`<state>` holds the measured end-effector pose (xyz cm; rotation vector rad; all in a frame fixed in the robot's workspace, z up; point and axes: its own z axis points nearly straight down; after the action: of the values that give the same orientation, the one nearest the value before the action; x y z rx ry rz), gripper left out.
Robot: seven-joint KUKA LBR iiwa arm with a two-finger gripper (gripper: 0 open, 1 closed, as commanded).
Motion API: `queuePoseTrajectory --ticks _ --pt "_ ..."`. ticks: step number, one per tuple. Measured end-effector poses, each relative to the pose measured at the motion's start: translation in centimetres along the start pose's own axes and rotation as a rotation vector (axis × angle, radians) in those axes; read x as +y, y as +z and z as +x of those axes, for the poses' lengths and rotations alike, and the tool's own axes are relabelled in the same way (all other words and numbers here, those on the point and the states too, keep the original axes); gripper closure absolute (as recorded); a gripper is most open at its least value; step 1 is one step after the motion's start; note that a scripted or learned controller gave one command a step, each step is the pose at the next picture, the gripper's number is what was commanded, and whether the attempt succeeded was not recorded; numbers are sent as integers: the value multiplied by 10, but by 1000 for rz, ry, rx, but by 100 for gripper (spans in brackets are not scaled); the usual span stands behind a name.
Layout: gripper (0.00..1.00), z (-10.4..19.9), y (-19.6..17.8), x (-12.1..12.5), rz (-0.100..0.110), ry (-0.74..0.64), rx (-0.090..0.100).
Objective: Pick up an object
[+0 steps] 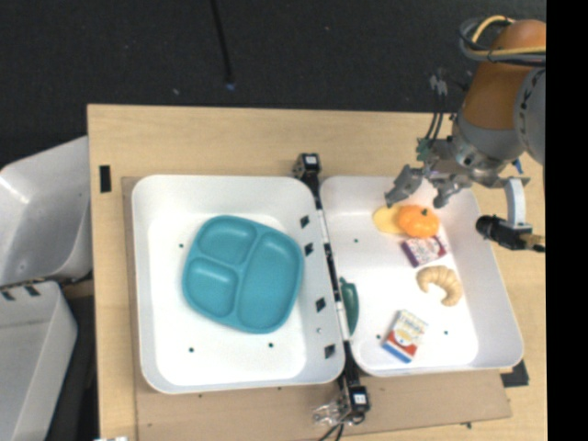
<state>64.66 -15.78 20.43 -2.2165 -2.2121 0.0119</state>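
the gripper hangs just above the round orange fruit in the right white bin, fingers spread wide, grasping nothing.

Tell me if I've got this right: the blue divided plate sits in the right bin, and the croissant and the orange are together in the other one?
Not quite. The camera view shows the blue divided plate in the left bin, not the right. The croissant and the orange are together in the other one, the right bin.

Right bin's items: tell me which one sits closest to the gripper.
The orange fruit, at the bin's far end just below the gripper. The croissant and the small carton lie farther toward the near edge.
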Motion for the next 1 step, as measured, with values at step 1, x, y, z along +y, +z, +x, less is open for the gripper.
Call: queuePoseTrajectory --ticks 1 --pt "0 0 -9 3 -14 -2 -2"
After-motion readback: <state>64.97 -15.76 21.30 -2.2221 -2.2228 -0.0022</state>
